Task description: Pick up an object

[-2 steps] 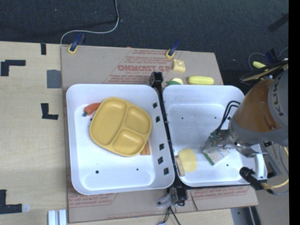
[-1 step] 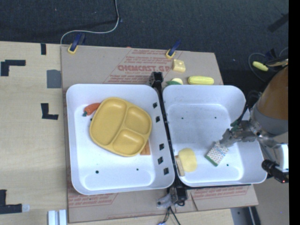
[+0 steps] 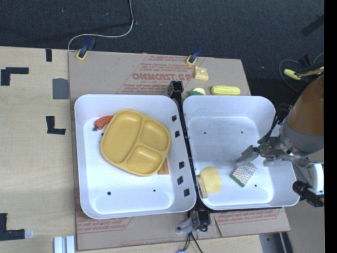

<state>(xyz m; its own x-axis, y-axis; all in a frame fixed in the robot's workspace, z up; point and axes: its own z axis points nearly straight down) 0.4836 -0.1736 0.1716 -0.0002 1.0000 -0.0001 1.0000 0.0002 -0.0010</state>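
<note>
Right bin (image 3: 226, 121): hand (image 3: 255, 154) above sponge (image 3: 243, 174)

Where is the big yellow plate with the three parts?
The yellow plate lies in the left bin, near the middle, covering part of an orange thing.

An orange thing (image 3: 103, 122) lies mostly hidden under the yellow plate (image 3: 136, 142); the arm (image 3: 308, 117) is cut off at right

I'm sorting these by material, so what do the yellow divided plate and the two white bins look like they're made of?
The yellow divided plate looks like moulded plastic with a matte finish: uniform colour, soft rounded compartment ridges, no sharp glare. The white bins also look like plastic, smooth and slightly glossy, with rounded corners and thin rims; coated metal can't be ruled out.
</note>
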